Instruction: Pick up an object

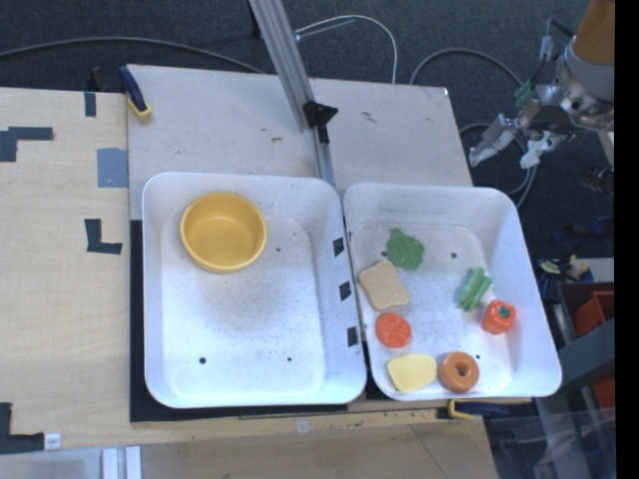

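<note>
camera view: one fixed look down at the counter [230, 128].
gripper [509, 140]: hung far right, off the bins, jaws apart, nothing held.
right bin [519, 228]: held the pick candidates, lying loose and apart – green leaf [404, 249], toast [383, 285], tomato slice [393, 330], doughnut [459, 371].
left bin [160, 297]: yellow bowl [223, 231], upright.
writing: none readable.

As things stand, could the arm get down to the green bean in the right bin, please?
Probably yes. The gripper hangs above the bench beyond the right bin's far corner, and the bean lies in the open, apart from the red pepper, with nothing over it.
</note>
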You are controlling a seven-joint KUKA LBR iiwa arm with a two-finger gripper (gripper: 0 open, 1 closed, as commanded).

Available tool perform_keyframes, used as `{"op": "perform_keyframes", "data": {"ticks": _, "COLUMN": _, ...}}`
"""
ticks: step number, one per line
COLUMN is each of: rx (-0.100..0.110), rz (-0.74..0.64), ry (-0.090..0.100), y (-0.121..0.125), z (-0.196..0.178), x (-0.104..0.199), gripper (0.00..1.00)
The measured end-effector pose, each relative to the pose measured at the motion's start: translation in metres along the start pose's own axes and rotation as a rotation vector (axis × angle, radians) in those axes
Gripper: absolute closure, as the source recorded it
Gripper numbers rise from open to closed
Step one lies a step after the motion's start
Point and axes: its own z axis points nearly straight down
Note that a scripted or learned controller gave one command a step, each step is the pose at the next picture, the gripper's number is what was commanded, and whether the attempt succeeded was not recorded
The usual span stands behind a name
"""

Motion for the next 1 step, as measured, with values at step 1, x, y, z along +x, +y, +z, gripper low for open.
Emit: {"op": "perform_keyframes", "data": {"ticks": 1, "rx": 0.000, "rz": 0.000, "ry": 0.000, "y": 0.0000, "z": -0.0001, "x": -0.0001, "gripper": 0.00}}
